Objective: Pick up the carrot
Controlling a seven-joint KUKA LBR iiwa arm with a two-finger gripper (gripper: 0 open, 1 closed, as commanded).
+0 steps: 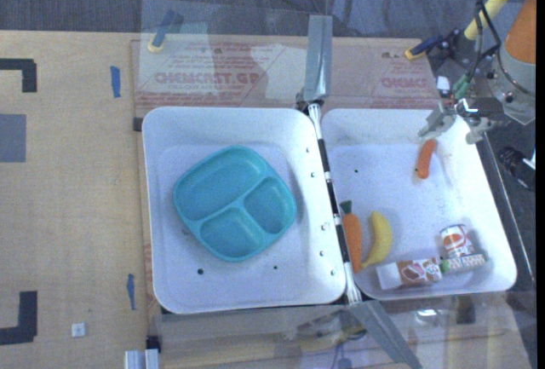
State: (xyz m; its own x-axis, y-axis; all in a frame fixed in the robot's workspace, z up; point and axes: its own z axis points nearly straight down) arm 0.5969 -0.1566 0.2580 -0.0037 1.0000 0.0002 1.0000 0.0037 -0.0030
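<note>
The orange carrot with green top (350, 234) lies along the left wall of the right shallow white bin (498, 214), just beside a yellow banana (379, 238), well apart from the two-finger gripper (456, 122), whose fingers spread wide and empty near a small orange sausage-shaped piece (424, 158).

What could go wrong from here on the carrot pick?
1. The gripper hangs above the small orange piece at the right bin's far side; the carrot lies by the divider, so it may go for the wrong item.
2. The carrot lies against the bin's wall, with the banana close beside it, leaving little finger room.
</note>
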